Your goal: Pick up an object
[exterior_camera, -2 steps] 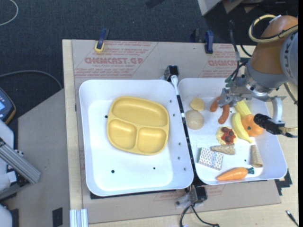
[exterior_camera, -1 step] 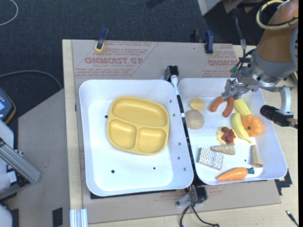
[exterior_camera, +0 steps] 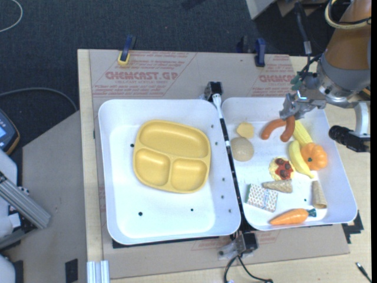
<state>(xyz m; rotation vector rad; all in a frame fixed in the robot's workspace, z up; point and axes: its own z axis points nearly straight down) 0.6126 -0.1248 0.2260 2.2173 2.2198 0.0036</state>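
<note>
Gripper (exterior_camera: pixel 293 109) hovering over sausages (exterior_camera: pixel 277 128) at right bin (exterior_camera: pixel 344 188) back edge, prob. lining up pick; open/closed state — can't tell. Yellow tray (exterior_camera: pixel 171 155) sitting in left bin (exterior_camera: pixel 118 175).

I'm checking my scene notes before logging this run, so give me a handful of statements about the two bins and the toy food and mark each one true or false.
1. The yellow three-compartment plastic tray lies in the left white bin. True.
2. The orange toy carrot lies at the near edge of the right white bin. True.
3. The yellow toy banana lies inside the divided tray. False: it lies in the right bin, beside the small orange toy pumpkin.
4. The claw hangs over the left bin. False: it is over the far part of the right bin, above the reddish-orange toy sausage.
5. The silver patterned wrapped packet lies in the right bin. True.
</note>
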